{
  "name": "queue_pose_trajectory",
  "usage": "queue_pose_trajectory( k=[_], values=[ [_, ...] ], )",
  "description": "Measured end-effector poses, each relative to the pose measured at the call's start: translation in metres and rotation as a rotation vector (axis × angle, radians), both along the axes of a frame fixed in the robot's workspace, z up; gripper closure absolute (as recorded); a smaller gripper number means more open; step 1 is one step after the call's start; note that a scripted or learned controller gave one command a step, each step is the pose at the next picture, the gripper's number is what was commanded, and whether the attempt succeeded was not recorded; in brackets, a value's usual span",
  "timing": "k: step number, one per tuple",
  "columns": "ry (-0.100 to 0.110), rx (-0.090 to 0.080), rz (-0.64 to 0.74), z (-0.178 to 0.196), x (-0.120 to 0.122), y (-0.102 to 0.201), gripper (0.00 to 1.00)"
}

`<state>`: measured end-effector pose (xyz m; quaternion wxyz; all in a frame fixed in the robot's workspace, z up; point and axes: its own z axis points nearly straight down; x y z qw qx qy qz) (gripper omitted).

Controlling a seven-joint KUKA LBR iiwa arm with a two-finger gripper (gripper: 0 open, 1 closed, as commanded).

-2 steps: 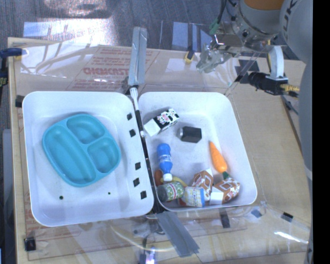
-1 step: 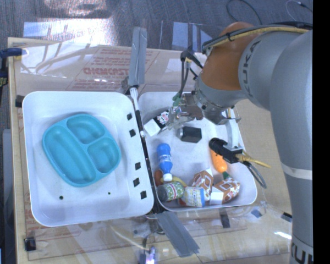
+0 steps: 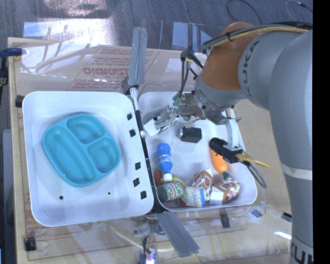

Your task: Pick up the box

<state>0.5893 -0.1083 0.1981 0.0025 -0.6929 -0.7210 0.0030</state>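
Box [image 3: 191,134] just below-right of pincer [image 3: 166,120]

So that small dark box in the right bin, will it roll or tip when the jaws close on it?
The box looks low and flat-sided, lying on the bin floor, so it probably won't roll. It seems small and likely light, so a jaw nudge could slide it. It sits apart from the blue bottle, which looks far readier to roll.

Red lettering runs across the clear plastic sheet [image 3: 99,65] at the upper middle of the frame, mirrored and too blurred to read; white letters on the grey arm [image 3: 286,92], upper right, read roughly "KUKA", seen at a slant.
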Motion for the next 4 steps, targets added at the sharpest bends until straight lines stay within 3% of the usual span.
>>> queue_pose_trajectory(
  k=[1, 2, 3, 4],
  values=[
    [-0.002, 0.0, -0.048, -0.098, 0.04, -0.02, 0.0],
    [-0.002, 0.001, -0.039, -0.108, -0.002, -0.063, 0.0],
    [-0.003, 0.0, -0.154, -0.108, 0.03, -0.019, 0.0],
    [0.008, 0.001, -0.151, -0.102, 0.029, -0.019, 1.0]
  ],
)
